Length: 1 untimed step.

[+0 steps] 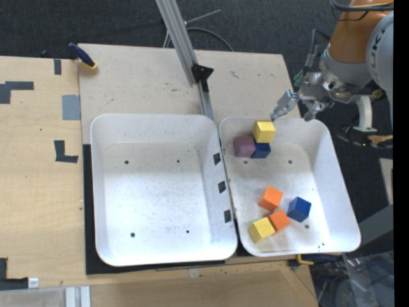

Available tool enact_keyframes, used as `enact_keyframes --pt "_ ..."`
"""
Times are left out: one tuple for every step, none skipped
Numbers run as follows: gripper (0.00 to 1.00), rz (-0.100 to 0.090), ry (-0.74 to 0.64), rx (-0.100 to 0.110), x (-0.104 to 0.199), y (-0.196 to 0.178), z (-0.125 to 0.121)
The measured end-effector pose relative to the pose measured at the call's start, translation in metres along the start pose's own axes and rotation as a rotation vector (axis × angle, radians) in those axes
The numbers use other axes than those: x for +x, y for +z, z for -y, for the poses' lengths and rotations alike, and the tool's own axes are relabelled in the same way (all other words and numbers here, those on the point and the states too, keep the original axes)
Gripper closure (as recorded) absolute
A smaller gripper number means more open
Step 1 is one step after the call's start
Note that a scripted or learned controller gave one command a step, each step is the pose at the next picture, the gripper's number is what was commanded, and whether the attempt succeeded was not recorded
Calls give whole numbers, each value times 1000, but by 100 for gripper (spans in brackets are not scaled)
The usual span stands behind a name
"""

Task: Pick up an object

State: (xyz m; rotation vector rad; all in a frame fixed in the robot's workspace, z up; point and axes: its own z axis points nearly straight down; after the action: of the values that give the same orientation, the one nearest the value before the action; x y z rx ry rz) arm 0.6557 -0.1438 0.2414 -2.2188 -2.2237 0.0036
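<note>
Right bin point(339, 190) holds 7 cubes in 2 groups. Far group, near the bin's back wall: yellow cube point(264, 131) stacked on a blue cube point(261, 149), with a purple cube point(243, 146) touching on the left. Near group, toward the front: orange cube point(271, 197), second blue cube point(298, 208) to its right, second orange cube point(279, 220) between and below them, second yellow cube point(261, 229) touching that orange one on its left. The 2 groups sit well apart.

Hand point(285, 106) hangs above the right bin's back rim, just right of the stacked yellow cube, not touching any cube. Nothing sits between its fingers; whether they stand wide or narrow cannot be told. Grey arm with orange band point(361, 24) enters from the upper right.

Left bin point(102, 171) lies beside the right bin on the surface point(134, 75). A metal rail point(179, 31) runs diagonally from the top toward the seam between the bins.
</note>
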Motion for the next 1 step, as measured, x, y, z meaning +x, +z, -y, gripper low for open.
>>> enact_keyframes --pt "0 1 1 -12 12 123 -22"
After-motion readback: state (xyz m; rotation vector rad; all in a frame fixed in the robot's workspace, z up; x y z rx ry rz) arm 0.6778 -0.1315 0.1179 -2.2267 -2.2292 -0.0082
